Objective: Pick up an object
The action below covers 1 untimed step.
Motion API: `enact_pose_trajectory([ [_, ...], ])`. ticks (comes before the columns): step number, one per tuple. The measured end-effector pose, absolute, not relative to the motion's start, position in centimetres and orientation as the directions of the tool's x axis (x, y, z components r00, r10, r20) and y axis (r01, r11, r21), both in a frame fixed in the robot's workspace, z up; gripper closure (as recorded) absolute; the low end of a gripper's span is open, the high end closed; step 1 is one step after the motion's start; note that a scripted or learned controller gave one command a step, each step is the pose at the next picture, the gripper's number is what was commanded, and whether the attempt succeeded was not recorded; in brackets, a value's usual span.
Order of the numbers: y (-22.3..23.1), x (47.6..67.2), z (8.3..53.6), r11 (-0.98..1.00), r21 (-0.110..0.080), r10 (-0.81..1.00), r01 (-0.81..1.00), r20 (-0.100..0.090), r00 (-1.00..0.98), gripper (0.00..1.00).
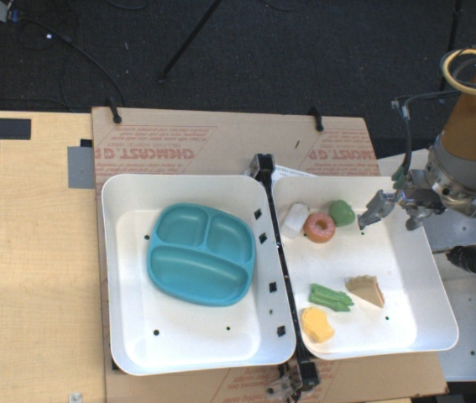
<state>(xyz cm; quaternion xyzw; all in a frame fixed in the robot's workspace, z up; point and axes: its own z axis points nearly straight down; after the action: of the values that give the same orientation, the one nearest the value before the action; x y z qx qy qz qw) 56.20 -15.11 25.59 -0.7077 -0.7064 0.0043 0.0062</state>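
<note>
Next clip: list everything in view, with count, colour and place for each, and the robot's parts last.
bins: 2, white, side by side on the bench
divided plate: 1, teal, left bin
white block: 1, white, right bin, far left corner
doughnut: 1, pink-red, touching the white block
round green item: 1, green, beside the doughnut
green beans: 1, green, right bin, middle
wedge: 1, tan, right of the beans
yellow item: 1, yellow-orange, right bin, near edge
cardboard sheet: 1, brown, under the bins
arm: 1, grey and orange, right
gripper: 1, grey, over the right bin's far right part

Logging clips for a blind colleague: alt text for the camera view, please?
The arm's gripper hovers over the right bin, near a green ball and donut; a wedge, green piece and yellow piece lie nearer. The left bin holds a teal tray.
</note>
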Motion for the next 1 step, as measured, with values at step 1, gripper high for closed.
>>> enact_pose_trajectory([
  [1,-15.1,56.41,26.24,0.0,-0.003,1.0,1.0,0.001,0.0,0.0],
])
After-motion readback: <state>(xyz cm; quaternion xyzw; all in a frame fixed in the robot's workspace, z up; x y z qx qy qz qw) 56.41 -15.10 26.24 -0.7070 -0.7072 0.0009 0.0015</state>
